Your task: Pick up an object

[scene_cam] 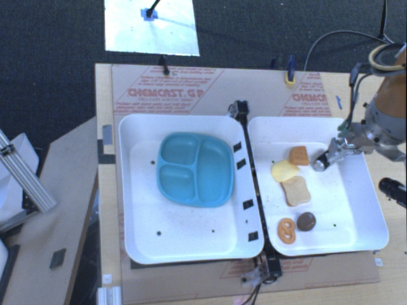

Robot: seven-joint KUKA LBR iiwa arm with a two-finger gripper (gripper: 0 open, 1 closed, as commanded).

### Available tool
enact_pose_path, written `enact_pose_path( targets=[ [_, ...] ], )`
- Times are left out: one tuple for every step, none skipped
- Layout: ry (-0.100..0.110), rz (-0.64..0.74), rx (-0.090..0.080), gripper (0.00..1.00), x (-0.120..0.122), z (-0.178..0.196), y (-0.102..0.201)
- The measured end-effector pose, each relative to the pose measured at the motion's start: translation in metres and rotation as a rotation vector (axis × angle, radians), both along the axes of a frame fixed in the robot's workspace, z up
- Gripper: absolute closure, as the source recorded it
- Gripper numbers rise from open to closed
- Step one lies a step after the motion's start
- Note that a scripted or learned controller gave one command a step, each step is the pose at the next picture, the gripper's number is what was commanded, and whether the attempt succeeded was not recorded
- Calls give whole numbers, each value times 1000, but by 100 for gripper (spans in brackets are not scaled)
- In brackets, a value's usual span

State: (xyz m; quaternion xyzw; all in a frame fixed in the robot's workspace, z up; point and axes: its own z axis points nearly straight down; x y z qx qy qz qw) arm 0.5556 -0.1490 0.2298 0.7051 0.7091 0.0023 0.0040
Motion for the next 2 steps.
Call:
enact_pose_path(
  targets=[
    [4, 0, 1, 100, 1, 26, 0],
    [6, 4, 3, 100, 12, 25, 47]
  ],
)
